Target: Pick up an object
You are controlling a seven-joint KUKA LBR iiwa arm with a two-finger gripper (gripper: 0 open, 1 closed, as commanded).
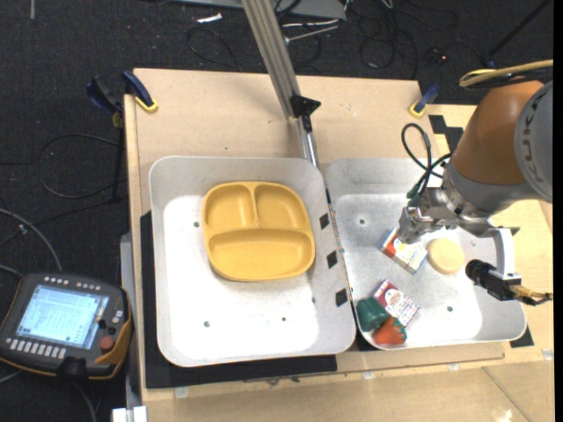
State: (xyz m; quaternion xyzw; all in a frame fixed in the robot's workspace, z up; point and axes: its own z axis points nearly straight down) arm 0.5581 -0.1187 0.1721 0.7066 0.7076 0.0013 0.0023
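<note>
The gripper (pixel 413 227) hangs low in the right bin (pixel 493 328), directly over the upper edge of a small red-and-white carton (pixel 403 253); whether it is parted or closed cannot be told, since the wrist hides that part; a pale round object (pixel 445 256) lies just beside the carton on its right; nearer the front edge rest a green-and-red packet (pixel 393 304) and a red item (pixel 391 331); the left bin (pixel 176 236) holds a yellow divided plate (pixel 259 231).
</note>
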